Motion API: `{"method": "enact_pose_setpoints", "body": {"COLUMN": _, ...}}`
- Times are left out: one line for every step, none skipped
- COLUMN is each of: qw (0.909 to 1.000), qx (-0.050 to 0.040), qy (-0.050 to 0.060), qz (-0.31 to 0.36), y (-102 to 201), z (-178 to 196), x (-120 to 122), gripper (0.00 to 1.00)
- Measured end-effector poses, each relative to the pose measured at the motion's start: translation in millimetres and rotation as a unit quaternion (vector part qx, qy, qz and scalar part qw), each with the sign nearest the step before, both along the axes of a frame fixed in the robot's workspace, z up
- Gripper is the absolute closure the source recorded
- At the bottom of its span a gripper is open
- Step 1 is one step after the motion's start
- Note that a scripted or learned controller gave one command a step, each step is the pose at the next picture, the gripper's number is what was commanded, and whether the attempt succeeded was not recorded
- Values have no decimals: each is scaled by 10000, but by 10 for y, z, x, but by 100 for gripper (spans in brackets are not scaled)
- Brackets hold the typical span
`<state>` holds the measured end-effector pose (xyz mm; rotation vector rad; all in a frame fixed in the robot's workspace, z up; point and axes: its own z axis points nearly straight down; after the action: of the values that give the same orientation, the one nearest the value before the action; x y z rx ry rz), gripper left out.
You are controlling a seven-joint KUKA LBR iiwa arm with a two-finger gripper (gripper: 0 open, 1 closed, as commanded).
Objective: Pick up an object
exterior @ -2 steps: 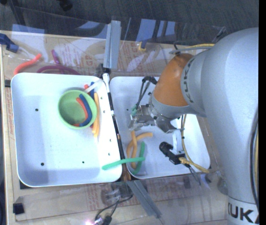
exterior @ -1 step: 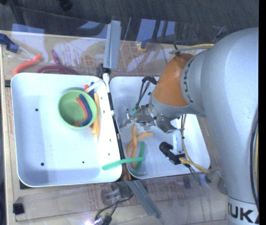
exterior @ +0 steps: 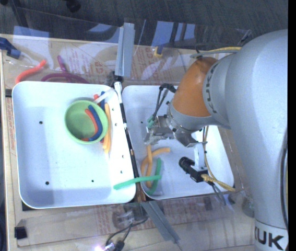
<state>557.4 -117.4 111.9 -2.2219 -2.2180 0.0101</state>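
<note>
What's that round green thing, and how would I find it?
Start at the left white bin. Toward its upper right sits a green bowl with red and blue pieces inside. It is the one round, cup-shaped item; its neighbours are thin sticks.

Bright, even light falls from above. The left bin [exterior: 43,156] glows almost blown-out white, with a soft grey shadow pooled along its near wall. The right bin [exterior: 176,184] looks slightly cooler, and the arm [exterior: 252,103] throws a dim shade over its far side. Pale reflections streak the clear sheet over the worktop [exterior: 85,54], with a bluish glare patch at the far left corner. The dark floor [exterior: 137,4] beyond stays dim and grainy. The picture is soft overall, small items lack crisp edges, and the nearby arm looms large and slightly blurred.
</note>
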Motion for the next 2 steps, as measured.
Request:
{"method": "enact_pose_setpoints", "body": {"qw": 10000, "qx": -3, "qy": 1, "qz": 6, "y": 0, "z": 0, "x": 0, "gripper": 0}}
{"method": "enact_pose_setpoints", "body": {"qw": 9995, "qx": -27, "qy": -44, "qz": 315, "y": 48, "z": -178, "x": -7, "gripper": 0}}
